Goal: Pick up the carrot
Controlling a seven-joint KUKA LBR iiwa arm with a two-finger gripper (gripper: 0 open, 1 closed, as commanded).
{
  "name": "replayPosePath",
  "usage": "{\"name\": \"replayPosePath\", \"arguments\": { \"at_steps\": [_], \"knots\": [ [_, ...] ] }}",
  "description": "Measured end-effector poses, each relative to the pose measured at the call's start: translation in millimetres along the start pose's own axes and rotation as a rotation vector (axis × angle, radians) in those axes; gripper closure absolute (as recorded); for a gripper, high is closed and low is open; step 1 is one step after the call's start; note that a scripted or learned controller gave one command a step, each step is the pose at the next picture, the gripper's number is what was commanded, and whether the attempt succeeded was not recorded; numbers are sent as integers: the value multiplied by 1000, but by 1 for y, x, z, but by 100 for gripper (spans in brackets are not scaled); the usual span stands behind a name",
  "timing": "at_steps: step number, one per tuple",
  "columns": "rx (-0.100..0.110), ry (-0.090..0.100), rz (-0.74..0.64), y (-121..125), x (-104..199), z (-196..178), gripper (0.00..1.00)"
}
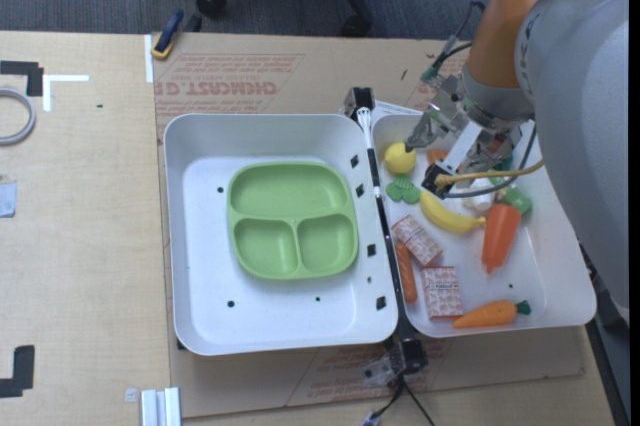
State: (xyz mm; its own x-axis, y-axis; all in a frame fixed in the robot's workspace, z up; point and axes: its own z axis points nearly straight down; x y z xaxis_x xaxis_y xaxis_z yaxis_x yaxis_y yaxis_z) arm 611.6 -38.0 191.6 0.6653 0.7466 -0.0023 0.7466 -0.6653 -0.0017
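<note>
Camera view: end effector (447, 157) above banana (450, 213), grip state seemingly unreadable, carrot (499, 233) beside.

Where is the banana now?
The banana lies in the right bin, just below the lemon and left of the upright carrot.

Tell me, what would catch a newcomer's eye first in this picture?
Probably the big grey arm with its orange band, leaning in from the right over the right bin. That bin is crowded with toy food: a banana, a lemon, and two carrots, one upright and one lying near the front edge. The left bin holds a bright green divided plate.
</note>
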Motion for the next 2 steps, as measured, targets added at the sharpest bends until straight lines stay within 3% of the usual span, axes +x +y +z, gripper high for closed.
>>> {"name": "replayPosePath", "arguments": {
  "at_steps": [1,2],
  "knots": [
    [0,1,-84,-16,-15,0,0],
    [-2,1,-172,19,31,0,0]
  ]
}}
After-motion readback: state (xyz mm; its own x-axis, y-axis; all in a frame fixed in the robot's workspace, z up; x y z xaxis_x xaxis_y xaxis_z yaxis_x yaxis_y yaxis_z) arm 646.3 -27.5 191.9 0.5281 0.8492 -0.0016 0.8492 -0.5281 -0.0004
